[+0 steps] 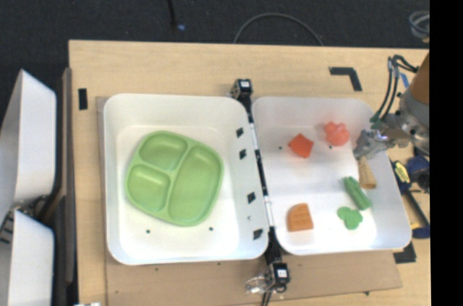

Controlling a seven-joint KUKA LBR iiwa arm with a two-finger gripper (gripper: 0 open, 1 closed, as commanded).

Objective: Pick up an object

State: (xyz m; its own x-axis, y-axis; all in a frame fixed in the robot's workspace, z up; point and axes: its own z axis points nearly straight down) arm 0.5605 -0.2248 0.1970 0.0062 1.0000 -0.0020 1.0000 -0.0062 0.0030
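Pale wooden worktop (pixel 87 275) carries 2 white bins. Nearest its front edge, in the right bin (pixel 322 245), lie an orange block (pixel 299 217) and green pieces (pixel 353 205); farther back, 2 red toys (pixel 317 139). The hand (pixel 370 142) hangs by the bin's right wall (pixel 399 189), its spread impossible to tell. It could clip that wall; the bin's middle offers freer room.

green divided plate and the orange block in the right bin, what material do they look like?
Green divided plate: likely moulded plastic, smooth with a soft sheen, uniform colour, rounded compartment ridges. Orange block: matte, no glare, slightly soft edges; possibly foam or plastic toy food, too small to tell.
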